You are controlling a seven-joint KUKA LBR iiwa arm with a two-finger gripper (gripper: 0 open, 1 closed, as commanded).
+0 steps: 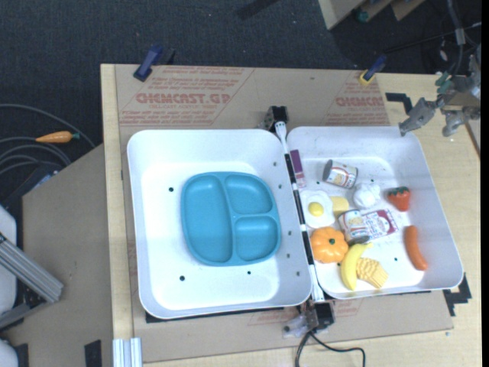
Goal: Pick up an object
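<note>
1. The right bin (428, 163) holds all the small things; they crowd the half nearest the left bin (145, 167) and the near rim, while its far corner, below the gripper, is bare white floor.
2. The gripper (432, 121) hangs just outside the right bin's far right corner, above the rim; its fingers are spread and nothing sits between them.
3. Along the right bin's inner wall lie a purple marker (295, 167), a toy fried egg (316, 205) and an orange toy fruit (328, 245); a banana (350, 267) touches the fruit at the near rim.
4. Mid-bin sit a tipped can (340, 174) and a printed packet (370, 224); a red strawberry (399, 197) and a sausage (415, 248) lie apart nearer the outer wall, with room around each.
5. Left of the right bin, a blue divided plate (229, 216) rests flat in the left bin.
6. Both bins stand on a cardboard-covered bench (229, 98); dark carpet (114, 14) lies beyond.
</note>
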